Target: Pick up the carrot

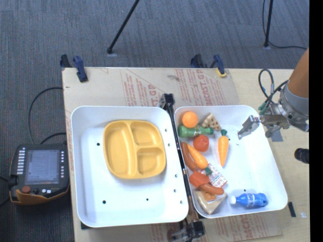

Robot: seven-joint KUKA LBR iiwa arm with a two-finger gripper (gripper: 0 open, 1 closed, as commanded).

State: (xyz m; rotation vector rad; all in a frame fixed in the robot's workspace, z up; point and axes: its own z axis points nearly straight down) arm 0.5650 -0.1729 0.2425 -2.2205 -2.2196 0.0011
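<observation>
Trouble could come from the crowd of toy food on the left side of the right bin (262,150): the tomato (201,142) sits just beside the carrot (223,148), so the fingers might bump it. The carrot lies near the bin's middle. The gripper (255,124) hangs near the far right corner, holding nothing. How wide it stands, I cannot tell.

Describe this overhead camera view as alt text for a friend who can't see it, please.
A robot arm's gripper hovers at the right bin's edge, just right of a toy carrot lying among play food and a blue bottle. The left bin holds a yellow divided plate.
</observation>
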